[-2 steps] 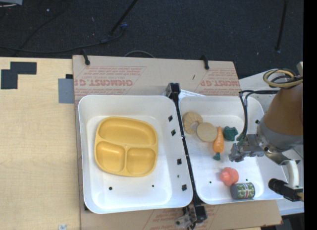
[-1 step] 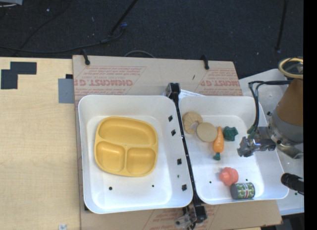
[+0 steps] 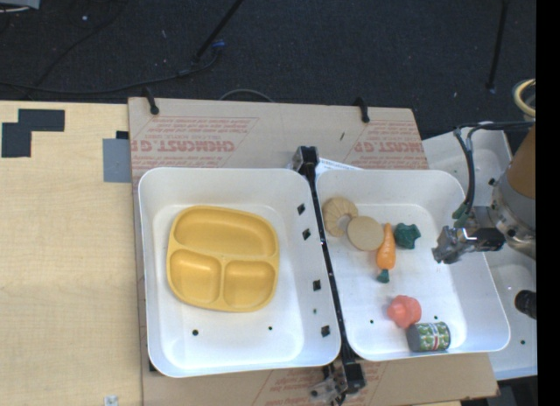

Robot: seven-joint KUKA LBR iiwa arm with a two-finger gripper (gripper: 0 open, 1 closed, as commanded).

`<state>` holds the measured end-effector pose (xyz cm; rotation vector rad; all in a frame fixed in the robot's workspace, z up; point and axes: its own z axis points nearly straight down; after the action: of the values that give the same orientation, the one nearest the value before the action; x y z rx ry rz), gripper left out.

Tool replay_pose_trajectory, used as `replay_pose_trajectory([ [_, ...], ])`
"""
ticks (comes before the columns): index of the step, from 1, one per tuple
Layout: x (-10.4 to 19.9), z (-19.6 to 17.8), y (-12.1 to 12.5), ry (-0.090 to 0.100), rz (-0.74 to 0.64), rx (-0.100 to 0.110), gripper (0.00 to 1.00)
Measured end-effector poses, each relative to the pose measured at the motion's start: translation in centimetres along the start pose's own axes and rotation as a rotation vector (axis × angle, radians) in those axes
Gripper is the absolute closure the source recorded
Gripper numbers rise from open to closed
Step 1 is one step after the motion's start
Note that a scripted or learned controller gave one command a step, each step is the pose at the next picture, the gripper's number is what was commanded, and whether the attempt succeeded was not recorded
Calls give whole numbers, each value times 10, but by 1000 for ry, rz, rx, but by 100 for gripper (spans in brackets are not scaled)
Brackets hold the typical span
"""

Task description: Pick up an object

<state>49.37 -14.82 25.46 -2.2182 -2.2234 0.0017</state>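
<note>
The right bin point(image 3: 367, 325) holds several small items: a tan wooden piece point(image 3: 338, 213) beside a tan disc point(image 3: 365, 234), an orange carrot point(image 3: 386, 251), a dark green toy point(image 3: 406, 235), a pink-red ball point(image 3: 404, 311) and a green can point(image 3: 429, 336) lying on its side. My gripper point(image 3: 448, 248) hangs over the right side of this bin, to the right of the green toy and apart from every item. Nothing shows between its tips.
The left bin point(image 3: 175, 343) holds a yellow divided tray point(image 3: 224, 257). A black divider point(image 3: 320, 255) runs between the two bins. Cardboard point(image 3: 262, 137) lies under them, and the arm's body and cables point(image 3: 507, 203) stand at the right.
</note>
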Motion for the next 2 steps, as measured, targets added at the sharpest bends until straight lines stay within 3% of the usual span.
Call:
replay_pose_trajectory([
  [2, 94, 18, 20, 3, -3, 5, 100],
])
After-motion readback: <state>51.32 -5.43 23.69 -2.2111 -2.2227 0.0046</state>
